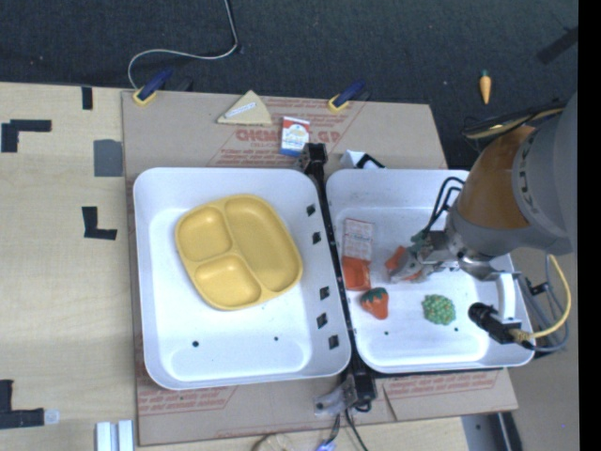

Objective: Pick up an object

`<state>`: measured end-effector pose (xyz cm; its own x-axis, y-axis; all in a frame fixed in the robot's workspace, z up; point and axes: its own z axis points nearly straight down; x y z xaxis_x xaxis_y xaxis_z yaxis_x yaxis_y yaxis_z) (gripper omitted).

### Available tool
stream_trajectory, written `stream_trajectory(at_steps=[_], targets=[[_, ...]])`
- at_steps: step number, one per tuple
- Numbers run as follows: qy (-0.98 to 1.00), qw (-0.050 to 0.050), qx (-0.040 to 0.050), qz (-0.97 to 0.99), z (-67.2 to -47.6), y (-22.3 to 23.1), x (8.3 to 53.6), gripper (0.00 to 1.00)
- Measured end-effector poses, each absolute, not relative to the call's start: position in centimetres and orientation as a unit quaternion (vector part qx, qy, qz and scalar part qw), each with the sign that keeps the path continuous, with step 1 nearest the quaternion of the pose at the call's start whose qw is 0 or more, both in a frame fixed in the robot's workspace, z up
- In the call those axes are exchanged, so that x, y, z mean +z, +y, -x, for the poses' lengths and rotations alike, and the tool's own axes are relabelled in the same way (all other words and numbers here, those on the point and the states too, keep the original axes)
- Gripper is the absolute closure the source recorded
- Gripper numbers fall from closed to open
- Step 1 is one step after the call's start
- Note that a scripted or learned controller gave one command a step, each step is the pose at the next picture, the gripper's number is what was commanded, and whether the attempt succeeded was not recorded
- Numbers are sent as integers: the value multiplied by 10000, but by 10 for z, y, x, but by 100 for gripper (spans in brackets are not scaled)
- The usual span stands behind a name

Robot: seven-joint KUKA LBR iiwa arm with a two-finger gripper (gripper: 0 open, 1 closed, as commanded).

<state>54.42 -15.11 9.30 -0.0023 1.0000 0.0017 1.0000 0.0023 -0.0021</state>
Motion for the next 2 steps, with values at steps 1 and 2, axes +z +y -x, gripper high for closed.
stream_trajectory(at_steps=[1, 2], targets=[[-7073, -9, 4, 7069, -548, -168, 174, 100], [-7081, 6, -4, 7061, -561, -90, 195, 100]])
